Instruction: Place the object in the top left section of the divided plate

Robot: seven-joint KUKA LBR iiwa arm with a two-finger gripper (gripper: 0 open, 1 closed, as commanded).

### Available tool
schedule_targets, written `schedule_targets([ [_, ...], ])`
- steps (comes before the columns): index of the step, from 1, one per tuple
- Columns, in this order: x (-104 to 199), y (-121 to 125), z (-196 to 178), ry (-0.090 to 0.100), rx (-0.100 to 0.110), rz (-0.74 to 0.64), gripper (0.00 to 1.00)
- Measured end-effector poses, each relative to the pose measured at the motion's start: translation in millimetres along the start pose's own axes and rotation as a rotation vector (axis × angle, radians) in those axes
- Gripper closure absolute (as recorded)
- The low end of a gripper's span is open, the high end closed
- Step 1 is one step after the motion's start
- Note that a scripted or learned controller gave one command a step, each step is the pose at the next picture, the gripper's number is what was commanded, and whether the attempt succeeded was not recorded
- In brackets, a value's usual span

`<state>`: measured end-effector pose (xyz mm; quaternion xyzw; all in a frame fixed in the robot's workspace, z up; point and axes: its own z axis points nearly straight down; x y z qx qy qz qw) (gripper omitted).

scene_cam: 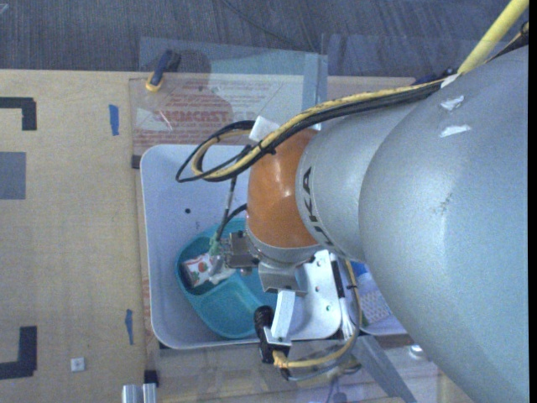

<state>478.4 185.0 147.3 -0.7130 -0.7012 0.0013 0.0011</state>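
Observation:
A teal divided plate point(228, 311) lies in the lower part of the left white bin point(159, 200). A small white and red object point(198, 270) rests at the plate's upper left part, by its rim. My gripper point(218, 261) hangs from the orange-banded wrist right over the plate, its tip touching or just beside the object on its right. The arm's grey body hides the plate's right side and most of the right bin.
Yellow and black cables point(220, 154) loop over the bin's upper half. A clear sheet point(243, 86) with a yellow-handled clamp point(159, 68) lies behind the bin. Blue tape marks point(113, 119) and black corner marks point(25, 112) sit on the wooden bench at left.

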Motion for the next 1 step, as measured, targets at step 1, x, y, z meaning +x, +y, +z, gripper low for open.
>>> schedule_targets([
  [1, 33.2, 39.5, 13.2, 0.000, -0.005, -0.401, 0.00],
])
